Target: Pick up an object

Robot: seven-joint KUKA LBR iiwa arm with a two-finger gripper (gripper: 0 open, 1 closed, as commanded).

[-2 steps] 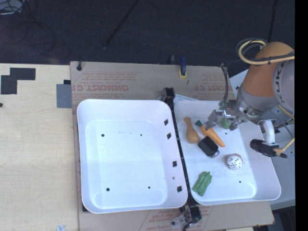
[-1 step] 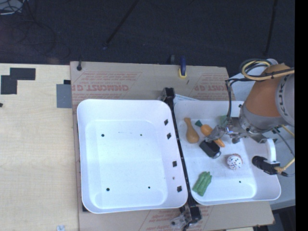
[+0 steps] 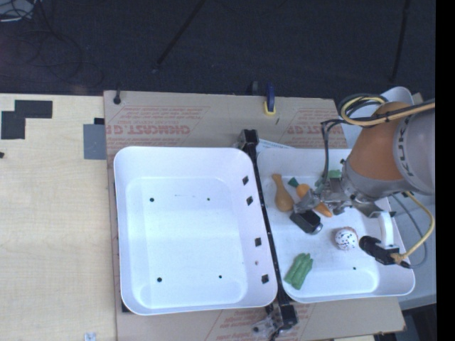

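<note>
Two shallow white plastic bins sit side by side, left bin (image 3: 135,190) beside right bin (image 3: 398,284). In the right bin, a tan wooden pear-shaped piece (image 3: 283,194) lies behind a green ridged block (image 3: 299,270); a white dotted ball (image 3: 346,239) lies to their right.

Arm hiding part of the right bin

The arm (image 3: 398,155) is covering the right bin's (image 3: 355,279) far right corner; the end effector (image 3: 321,203) is blurring into small orange and black items, its tips too small to read, and the picture's bottom edge is cropping the worktop (image 3: 57,247).

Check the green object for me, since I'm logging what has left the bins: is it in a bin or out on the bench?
In. The green object lies on the floor of the right bin, near its front left corner.
</note>
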